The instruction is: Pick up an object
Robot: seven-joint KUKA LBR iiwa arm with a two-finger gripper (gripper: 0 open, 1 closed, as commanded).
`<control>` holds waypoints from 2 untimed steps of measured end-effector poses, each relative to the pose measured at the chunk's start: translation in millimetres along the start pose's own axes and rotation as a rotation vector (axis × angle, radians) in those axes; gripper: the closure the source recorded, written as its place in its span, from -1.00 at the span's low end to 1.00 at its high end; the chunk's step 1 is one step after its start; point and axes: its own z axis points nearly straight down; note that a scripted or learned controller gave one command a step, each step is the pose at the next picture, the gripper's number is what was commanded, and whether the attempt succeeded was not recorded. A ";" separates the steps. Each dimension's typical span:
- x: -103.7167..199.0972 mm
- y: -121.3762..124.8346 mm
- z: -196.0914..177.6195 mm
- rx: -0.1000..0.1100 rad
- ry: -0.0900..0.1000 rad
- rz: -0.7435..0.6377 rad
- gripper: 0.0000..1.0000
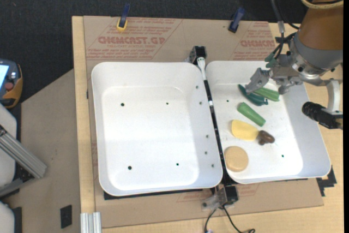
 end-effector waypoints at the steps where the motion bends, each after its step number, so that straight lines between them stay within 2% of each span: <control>1: -84.9 -46.0 80.4 0.012 -0.001 0.011 -1.00; 2: -109.5 -12.1 -28.1 -0.013 -0.007 0.000 -1.00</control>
